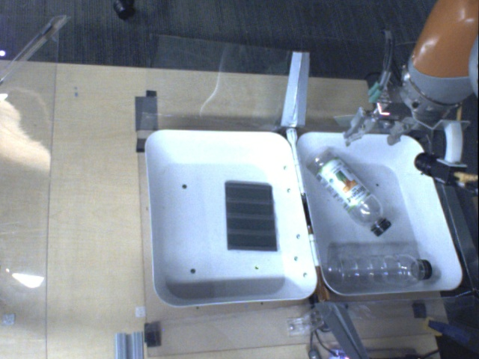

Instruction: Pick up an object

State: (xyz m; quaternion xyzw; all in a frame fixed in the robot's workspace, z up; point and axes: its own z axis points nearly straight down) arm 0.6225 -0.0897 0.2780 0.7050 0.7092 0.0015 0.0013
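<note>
My gripper [378, 122] hangs at the upper right of the frame, over the far rim of the right-hand shallow white bin [438, 223], and I cannot tell what state it is in: from this slant it reads as a tangle of thin metal parts and wires under my grey wrist and orange band [447, 25], with nothing visibly caught in it. The candidates lie in that right bin: 1 clear plastic bottle with a green and orange label and a dark cap [350, 191], lying diagonally near the bin's middle with its cap toward the lower right, and 1 larger clear ribbed plastic bottle with a dark cap [378, 268], lying along the bin's lower wall. The 2 sit near each other but apart. The left-hand shallow white bin [168, 200] carries just 1 dark ribbed rectangular pad [251, 215] at its centre. I judge the labelled bottle the better pick: it is closer to me and has free floor on both sides. To do it well I should come down over its mid-body, turn my wrist so the closing line runs across the bottle's long axis, and squeeze gently, since a round, smooth, light bottle will likely roll or squirt out. The ribbed bottle pressed near the wall leaves less room. Its outline is hard to trace against the white floor, and the bin's right edge is partly covered by dark hardware.
</note>
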